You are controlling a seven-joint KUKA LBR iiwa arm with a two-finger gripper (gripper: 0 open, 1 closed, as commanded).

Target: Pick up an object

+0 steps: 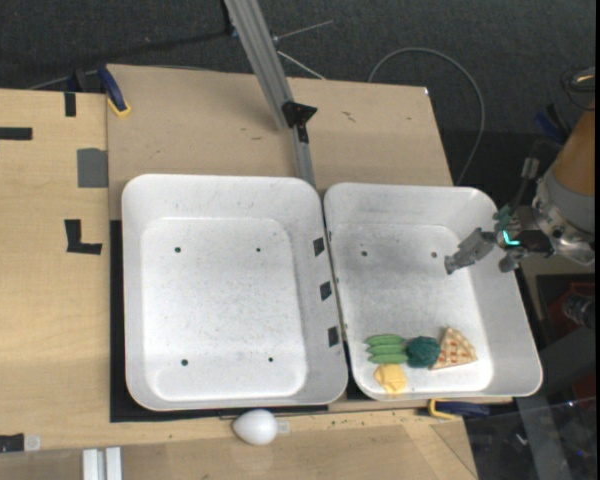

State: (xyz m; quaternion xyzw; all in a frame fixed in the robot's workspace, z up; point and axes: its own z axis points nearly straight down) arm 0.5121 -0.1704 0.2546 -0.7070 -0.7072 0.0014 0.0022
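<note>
Several small toy foods lie in the near corner of the right bin (pixel 500 218): a green pea pod (pixel 385 346), a dark teal lump (pixel 422 350), a pizza slice (pixel 455 349) and a yellow piece (pixel 390 376). My gripper (pixel 477 263) hangs over the right bin's right side, well behind the toys and apart from them. Its fingers are open, one grey finger (pixel 466 251) pointing left into the bin, with nothing between them.
The left bin (pixel 140 268) sits beside the right one. A white egg-shaped object (pixel 255 427) lies on the bench just in front of the bins. A metal pole (pixel 265 53) slants in from the back, ending between the bins.
</note>
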